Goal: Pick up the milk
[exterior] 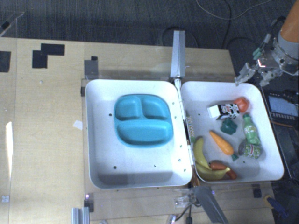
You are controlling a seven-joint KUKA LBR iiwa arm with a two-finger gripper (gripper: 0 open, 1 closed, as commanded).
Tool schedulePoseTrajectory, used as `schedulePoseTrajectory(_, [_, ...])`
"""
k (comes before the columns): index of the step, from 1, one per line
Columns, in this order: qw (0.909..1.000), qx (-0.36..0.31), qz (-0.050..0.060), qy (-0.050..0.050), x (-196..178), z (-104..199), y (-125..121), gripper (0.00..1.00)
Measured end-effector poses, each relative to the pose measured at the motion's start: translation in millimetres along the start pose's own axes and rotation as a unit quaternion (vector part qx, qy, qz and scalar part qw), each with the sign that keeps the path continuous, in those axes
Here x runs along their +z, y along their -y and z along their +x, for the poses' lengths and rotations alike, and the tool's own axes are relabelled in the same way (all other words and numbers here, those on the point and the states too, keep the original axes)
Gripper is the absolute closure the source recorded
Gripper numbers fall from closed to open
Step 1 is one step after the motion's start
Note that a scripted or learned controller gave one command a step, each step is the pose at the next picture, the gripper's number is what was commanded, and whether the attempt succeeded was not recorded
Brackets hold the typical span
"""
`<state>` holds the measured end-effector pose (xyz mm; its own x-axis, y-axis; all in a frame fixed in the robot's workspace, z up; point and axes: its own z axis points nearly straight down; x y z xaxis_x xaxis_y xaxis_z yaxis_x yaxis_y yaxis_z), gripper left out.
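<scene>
Milk (223, 110): we see it lying in right bin (273, 169), untouched.
Gripper (254, 73): upper right, fingers spread, empty.
Left: approach, grasp, lift.

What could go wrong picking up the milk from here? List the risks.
1. The small white milk carton lies on its side, touching the red-orange tomato and the dark teal toy, so the fingers may catch a neighbour.
2. The two-finger gripper sits above the right white bin's far rim, risking a clip while descending.
</scene>
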<state>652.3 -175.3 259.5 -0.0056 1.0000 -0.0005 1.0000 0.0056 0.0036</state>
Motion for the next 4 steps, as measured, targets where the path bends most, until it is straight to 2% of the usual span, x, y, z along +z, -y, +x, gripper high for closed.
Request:
schedulePoseTrajectory(1, [0.9964, -0.084, 0.0, 0.0, 155.5, 5.8, -10.3, 0.0])
schedulePoseTrajectory(2, [0.992, -0.126, -0.007, 0.004, 167.6, 29.6, 9.7, 0.0])
schedulePoseTrajectory(3, [0.9919, -0.127, -0.012, 0.005, 154.7, 29.2, 6.0, 1.0])
schedulePoseTrajectory(4, [0.9919, -0.127, -0.012, 0.005, 154.7, 29.1, 6.0, 0.0])
